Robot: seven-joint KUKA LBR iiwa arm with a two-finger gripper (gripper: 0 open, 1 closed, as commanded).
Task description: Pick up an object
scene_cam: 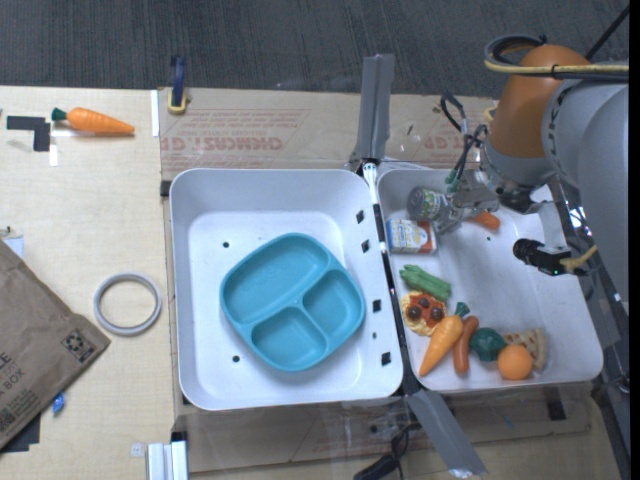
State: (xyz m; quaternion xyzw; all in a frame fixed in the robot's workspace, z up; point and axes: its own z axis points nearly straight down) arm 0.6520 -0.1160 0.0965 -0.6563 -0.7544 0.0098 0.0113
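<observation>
Camera view shows the pincer (458, 208), its state unclear, low in the right bin (560, 368) beside a can (424, 203) lying on its side, long axis left-right, on the cardboard-topped bench (260, 126).

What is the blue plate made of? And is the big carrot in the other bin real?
The blue plate looks like smooth molded plastic: one even color, rounded dividers, a soft sheen. The carrot is probably a plastic toy too; its orange is flat and glossy, with no dirt or roots, though this view cannot settle it for sure.
</observation>
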